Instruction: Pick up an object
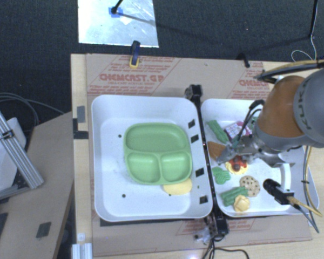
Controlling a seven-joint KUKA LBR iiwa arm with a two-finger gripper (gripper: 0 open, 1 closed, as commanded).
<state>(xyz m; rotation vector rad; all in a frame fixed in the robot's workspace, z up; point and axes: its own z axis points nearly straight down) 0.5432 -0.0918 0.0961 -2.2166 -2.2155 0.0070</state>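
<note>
Tool low in right bin over toy food pile; finger state cannot tell. Nearest targets: red-yellow piece, cookie. Best approach: descend straight, centre on one piece, avoid neighbours. Green tray in left bin.

**Colours and patterns on the bench**

Both bins are seen in plain white. A pale green divided tray is shown in the left bin, with a light yellow piece at its lower edge. In the right bin, green pieces, a red and yellow item, a tan cookie dotted with dark spots and a yellow lump are seen. The arm is coloured grey with an orange band. The board beneath is tan, printed with red lettering.
</note>
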